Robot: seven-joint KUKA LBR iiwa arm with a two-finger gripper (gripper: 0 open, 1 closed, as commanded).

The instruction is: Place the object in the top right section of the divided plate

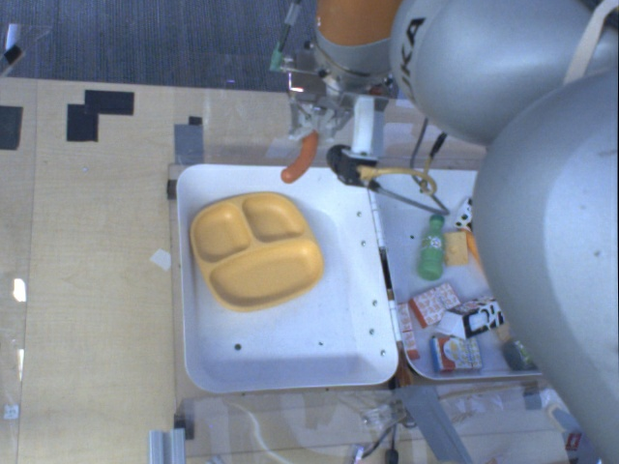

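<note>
Sausage (300, 159) hanging tilted at left bin's (290, 356) far rim, upper end up in end effector (311, 129). I read it as clenched on sausage, grip at top end. Looks light, toy-like, smooth skin, could slip or swing from an end grip; I'd rather hold mid-length. Plate (256, 249) sits below-left in same bin, yellow, three sections. Top right section (274, 217) near sausage, short travel. Right bin (440, 361) holds bottle (430, 247), small boxes.

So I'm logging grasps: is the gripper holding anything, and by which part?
Yes: the gripper holds the orange sausage by its upper end; the rest hangs free.
</note>
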